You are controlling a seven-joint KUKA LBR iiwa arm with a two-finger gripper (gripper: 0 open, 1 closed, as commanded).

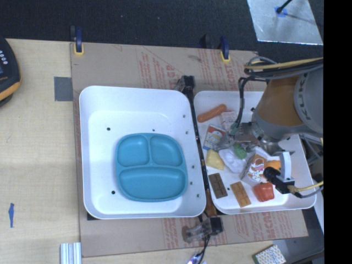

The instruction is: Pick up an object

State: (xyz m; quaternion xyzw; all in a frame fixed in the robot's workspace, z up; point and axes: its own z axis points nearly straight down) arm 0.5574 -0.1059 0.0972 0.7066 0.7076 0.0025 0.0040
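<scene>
Fingers' state I cannot tell; the gripper (240, 142) seems low among clutter in the right bin (306, 202), near a hotdog (212, 113).

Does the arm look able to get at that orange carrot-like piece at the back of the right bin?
Probably yes. The carrot-like piece lies apart from the pile, near the right bin's far edge, with nothing on top. The arm hangs just beside it.
</scene>
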